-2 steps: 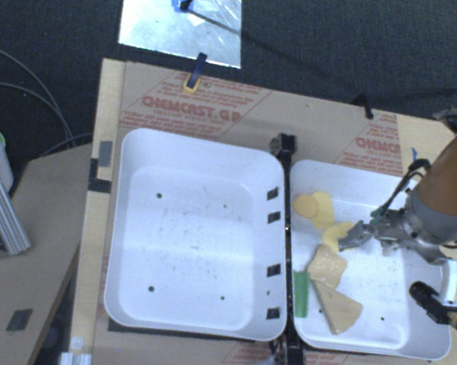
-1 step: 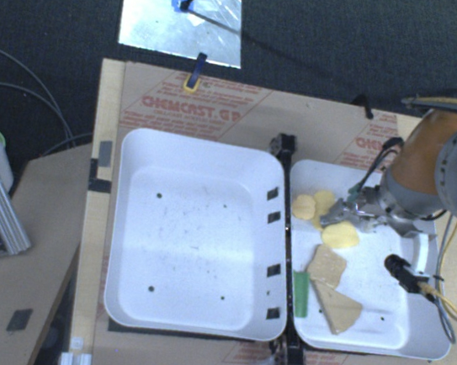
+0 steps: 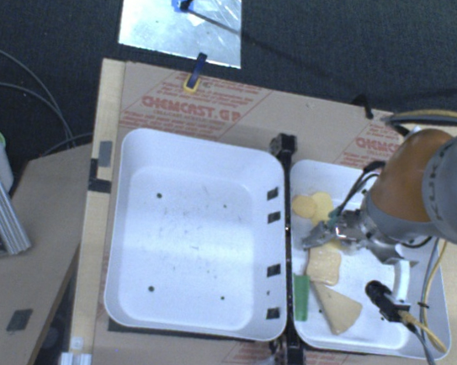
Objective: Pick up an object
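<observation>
While the pale yellow block (image 3: 324,265) lies flat in the right bin (image 3: 441,294), just below the fingers (image 3: 329,233), the arm (image 3: 432,187) hangs over it in what looks like the approach step, nothing lifted. Whether the fingers are spread or pressed together I cannot tell. Above them sit two round yellow pieces (image 3: 313,205); below the block lie a pale wedge (image 3: 339,309) and a green stick (image 3: 301,297). Next, a straight descent onto the block, then closing, seems called for.
</observation>
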`<state>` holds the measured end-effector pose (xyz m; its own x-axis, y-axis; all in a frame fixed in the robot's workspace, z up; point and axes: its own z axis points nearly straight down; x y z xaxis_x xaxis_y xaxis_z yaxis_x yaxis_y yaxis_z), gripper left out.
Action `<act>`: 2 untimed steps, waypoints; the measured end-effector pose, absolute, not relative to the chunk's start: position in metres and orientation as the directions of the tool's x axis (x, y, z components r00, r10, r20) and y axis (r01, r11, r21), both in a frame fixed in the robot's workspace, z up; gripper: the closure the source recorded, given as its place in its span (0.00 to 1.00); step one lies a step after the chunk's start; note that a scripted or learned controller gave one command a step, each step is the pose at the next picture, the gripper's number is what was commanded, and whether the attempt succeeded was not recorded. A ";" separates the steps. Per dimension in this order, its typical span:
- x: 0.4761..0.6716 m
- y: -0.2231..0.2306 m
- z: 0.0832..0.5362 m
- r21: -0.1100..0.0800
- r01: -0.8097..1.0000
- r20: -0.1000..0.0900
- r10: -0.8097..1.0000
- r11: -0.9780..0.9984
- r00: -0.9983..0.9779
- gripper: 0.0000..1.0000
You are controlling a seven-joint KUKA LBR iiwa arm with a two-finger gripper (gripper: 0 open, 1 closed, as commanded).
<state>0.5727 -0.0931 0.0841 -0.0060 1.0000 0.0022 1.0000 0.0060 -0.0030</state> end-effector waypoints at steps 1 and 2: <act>0.576 -0.096 0.096 0.004 1.000 0.000 1.000 0.004 -0.004 1.00; 0.601 0.028 0.191 0.013 1.000 0.007 1.000 0.017 -0.017 1.00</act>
